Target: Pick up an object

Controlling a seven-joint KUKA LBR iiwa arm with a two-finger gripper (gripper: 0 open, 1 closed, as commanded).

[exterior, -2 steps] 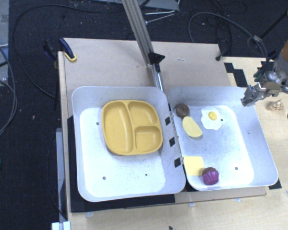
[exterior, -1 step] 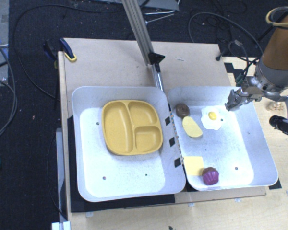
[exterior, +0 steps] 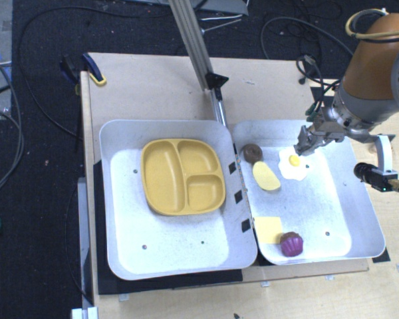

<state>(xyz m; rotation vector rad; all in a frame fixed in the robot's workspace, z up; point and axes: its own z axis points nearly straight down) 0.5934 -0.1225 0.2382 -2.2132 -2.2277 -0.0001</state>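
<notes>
Tool (exterior: pixel 304 146) hangs just above fried egg (exterior: pixel 293 166)

Divided tray (exterior: pixel 183 176) in the left bin (exterior: pixel 120 244); toy foods in the right bin (exterior: pixel 359 231), gripper (exterior: pixel 304 145) over its far side

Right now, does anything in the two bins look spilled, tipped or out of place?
Nothing stands out. The yellow tray lies flat in the left bin, and the toy foods, including the fried egg under the gripper, lie apart in the right bin.

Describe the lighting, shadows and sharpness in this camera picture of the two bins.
Camera view: light is even and soft, with no harsh glare on the white bins; the yellow tray casts only a faint shadow; the end effector over the fried egg toy looks slightly soft.
</notes>
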